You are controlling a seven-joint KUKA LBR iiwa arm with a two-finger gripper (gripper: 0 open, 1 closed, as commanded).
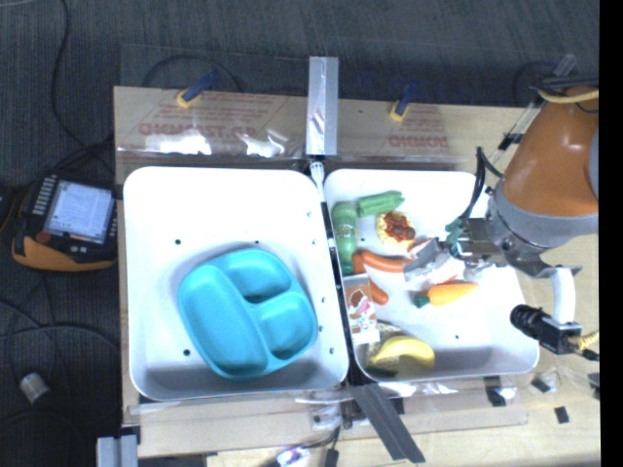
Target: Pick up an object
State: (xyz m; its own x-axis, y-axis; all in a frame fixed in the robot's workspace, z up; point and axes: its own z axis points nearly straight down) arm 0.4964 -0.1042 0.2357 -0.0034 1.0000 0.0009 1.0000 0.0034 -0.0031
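Left bin (156, 358) holds a blue divided plate (248, 307); right bin (487, 353) holds toy food: green pieces, sausage (380, 262), banana (401, 352), carrot (448, 293). Gripper (428, 258) sits low over the right bin; finger state cannot be told. Carrot lies just below and right of it, long axis roughly left-right, so it looks the nearest candidate.

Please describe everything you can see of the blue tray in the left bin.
The blue tray is a light blue, smooth dish that looks like plastic, with rounded corners. It has three compartments: a long one on its left side and two smaller ones on the right. All three look empty. It lies flat and right side up, turned at an angle to the bin's walls, on the floor of the left bin, toward the near side. Nothing else touches it.
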